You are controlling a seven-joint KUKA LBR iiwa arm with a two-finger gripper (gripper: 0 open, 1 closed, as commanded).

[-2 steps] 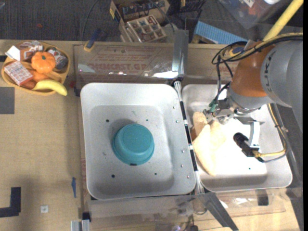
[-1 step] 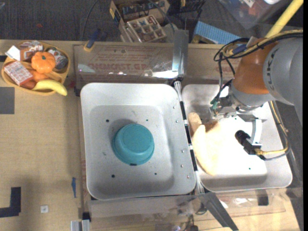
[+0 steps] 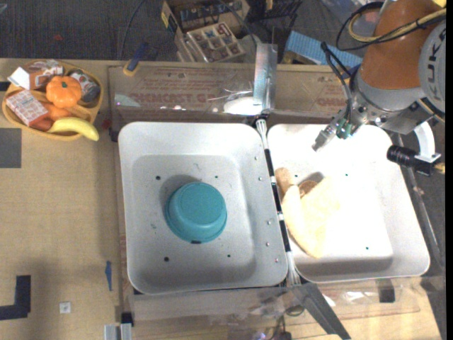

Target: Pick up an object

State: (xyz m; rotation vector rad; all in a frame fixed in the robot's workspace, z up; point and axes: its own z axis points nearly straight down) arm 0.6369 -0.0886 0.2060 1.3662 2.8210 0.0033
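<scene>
- Pale cream object (image 3: 309, 218), flat and elongated, lies in the right bin (image 3: 403, 253), against that bin's left wall and towards its near-left corner.
- Its long axis runs slantwise: the broad rounded end points to the near edge of the table, and the narrower end points up towards the bin's left wall, so it leans from upper left to lower right.
- At its upper end sits a brown patch or a smaller tan piece (image 3: 309, 185), touching it; whether this is part of the same thing or a separate one I cannot tell.
- Teal bowl (image 3: 197, 212) rests upside down near the middle of the left bin (image 3: 138, 147), well apart from the cream object, with the two bin walls between them.
- Gripper (image 3: 324, 139) hangs over the far-left part of the right bin, tilted down and to the left, apart from the cream object and not touching it.
- Its tips are small and blurred, so I cannot tell how they stand; nothing shows between them.
- Arm (image 3: 400, 44), grey with an orange band, reaches in from the far right corner of the table.
- A basket (image 3: 14, 112) at the table's far left corner holds a small pumpkin (image 3: 65, 91), a banana (image 3: 74, 127) and some small boxes.
</scene>
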